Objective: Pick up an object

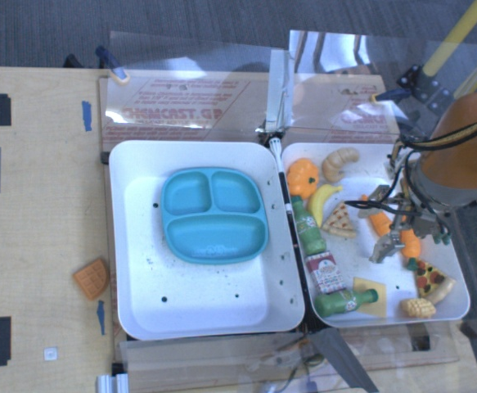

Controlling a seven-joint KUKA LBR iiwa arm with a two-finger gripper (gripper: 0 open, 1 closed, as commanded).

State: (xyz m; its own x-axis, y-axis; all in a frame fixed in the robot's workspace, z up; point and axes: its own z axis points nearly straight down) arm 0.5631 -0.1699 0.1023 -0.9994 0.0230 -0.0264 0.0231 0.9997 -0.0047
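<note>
Two bins: left [132, 244] holds blue plate [214, 215]; right [455, 301] toy food.

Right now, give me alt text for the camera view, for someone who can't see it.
A grey robot arm reaches from the right, its gripper low over toy food in the right white bin: a croissant, banana, pizza slice, corn and green bottle. The left white bin holds a blue divided plate.
</note>
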